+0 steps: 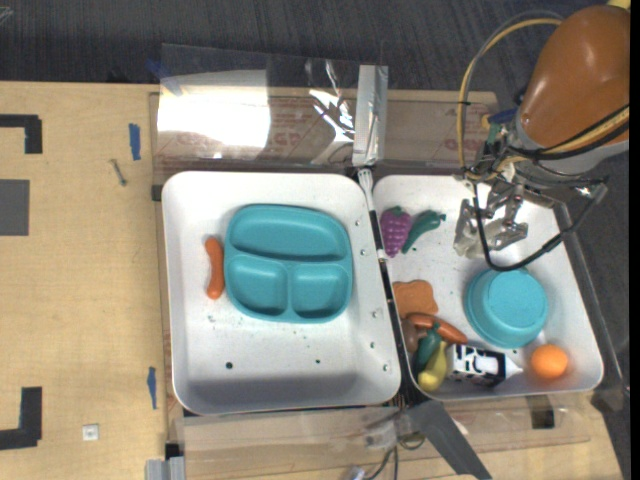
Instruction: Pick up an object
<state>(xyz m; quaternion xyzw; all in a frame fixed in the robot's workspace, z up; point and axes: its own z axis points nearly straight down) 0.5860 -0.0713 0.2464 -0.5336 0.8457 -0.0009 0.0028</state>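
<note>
My gripper (489, 231) hangs over the back of the right bin (580, 268), just behind a teal bowl (508, 306). Its two metal fingers (467, 230) stand apart, with only white bin floor between them, so it is open and holds nothing. Left of it lie a purple bunch of grapes (395, 230) and a green pepper-like toy (427, 222). Along the bin's front are a brown piece (413, 295), a small carrot (437, 325), a yellow and green toy (431, 362), a black and white object (478, 365) and an orange ball (548, 361).
The left bin (190, 348) holds a teal divided tray (290, 263) and an orange sausage-shaped toy (214, 268) beside it. A ridge (375, 258) separates the bins. Yellow and black cables (480, 88) loop above the wrist, and a clear panel (260, 108) stands behind the bins.
</note>
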